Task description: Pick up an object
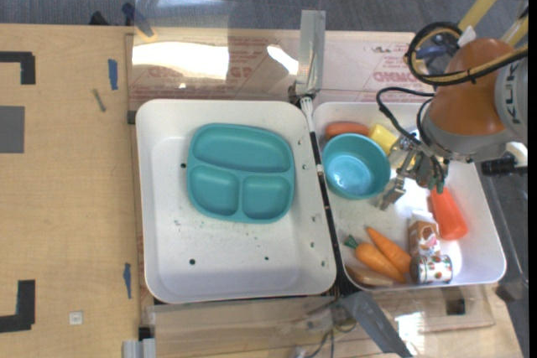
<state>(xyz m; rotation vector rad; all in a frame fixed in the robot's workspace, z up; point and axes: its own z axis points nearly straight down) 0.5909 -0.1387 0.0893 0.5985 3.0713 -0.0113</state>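
Note:
The right bin (491, 251) holds a blue bowl (355, 166) at its left. An orange sausage-shaped piece (346, 130) and a yellow piece (383, 137) lie behind the bowl. Two toy carrots (382, 251) lie at the front, next to a small printed can (432, 267) and a brown-and-white packet (424, 234). A red-orange piece (449, 214) lies at the right. My gripper (410, 187) hangs over the bin floor between the bowl and the red-orange piece. It is open with nothing between its fingers.
The left bin (159, 205) carries a teal divided plate (241, 172). A clear plastic wall (218, 67) and a metal post (310, 46) stand behind the bins. Cables (419, 54) loop above the orange wrist band (474, 88).

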